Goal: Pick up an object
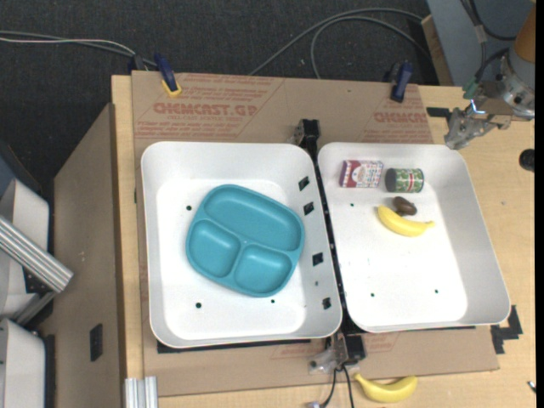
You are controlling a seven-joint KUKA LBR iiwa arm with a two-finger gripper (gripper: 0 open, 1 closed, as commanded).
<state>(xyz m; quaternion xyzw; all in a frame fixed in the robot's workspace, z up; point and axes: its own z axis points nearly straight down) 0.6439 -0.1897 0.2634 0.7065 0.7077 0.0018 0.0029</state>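
**Q:** Banana (405,221), can (404,179), little carton (361,173): which one should you be watching?

**A:** Any of them counts, since the task names no single object. All of them sit in the right bin (476,253), towards its far edge. The carton and the can lie side by side, well apart from the near half of the bin. A small dark brown lump (404,205) rests just below the can and touches the top of the banana.

**Q:** And the gripper (463,130)?

**A:** You'll see it past the far right corner of that bin, over the bench rather than over any object. It's too small and blurred to say how the tool is set, so I can't tell you that. It holds nothing.

**Q:** What could go wrong from here?

**A:** Crowding, mostly. You have four things bunched close together, so a descent on the banana may nudge the brown lump, and a try at the can may knock the carton. The can looks to be lying on its side and will likely roll if struck off-centre. The bin wall is also near that cluster, which could catch the tool on the way in.

**Q:** The left bin (161,253)?

**A:** Just a blue divided plate (245,240), flat and hard to pinch.
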